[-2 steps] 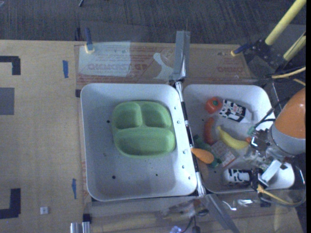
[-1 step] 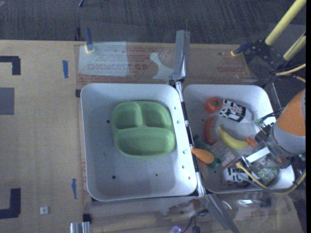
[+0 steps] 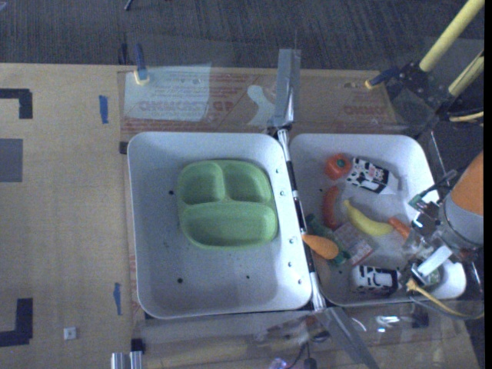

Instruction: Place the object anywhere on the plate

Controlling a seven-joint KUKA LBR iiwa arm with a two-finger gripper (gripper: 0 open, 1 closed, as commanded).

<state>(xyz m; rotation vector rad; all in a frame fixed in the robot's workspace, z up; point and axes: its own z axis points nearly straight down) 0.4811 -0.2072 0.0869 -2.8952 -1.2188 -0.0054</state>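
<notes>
Arm at the right bin's outer edge; plate in the left bin.

The left bin (image 3: 154, 283) holds a green plate (image 3: 227, 204) (three compartments, sitting flat). The right bin (image 3: 407, 148) holds a yellow banana (image 3: 367, 220), an orange carrot (image 3: 321, 245) at the divider, and two black-and-white toys (image 3: 367, 175), among other items. The gripper (image 3: 427, 264) sits at the lower right corner, just beside one toy, possibly touching; finger spacing cannot be determined.

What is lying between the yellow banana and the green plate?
In the camera view, between the banana and the plate lie a red sausage-like item, an orange carrot and the rims where both bins meet.
</notes>
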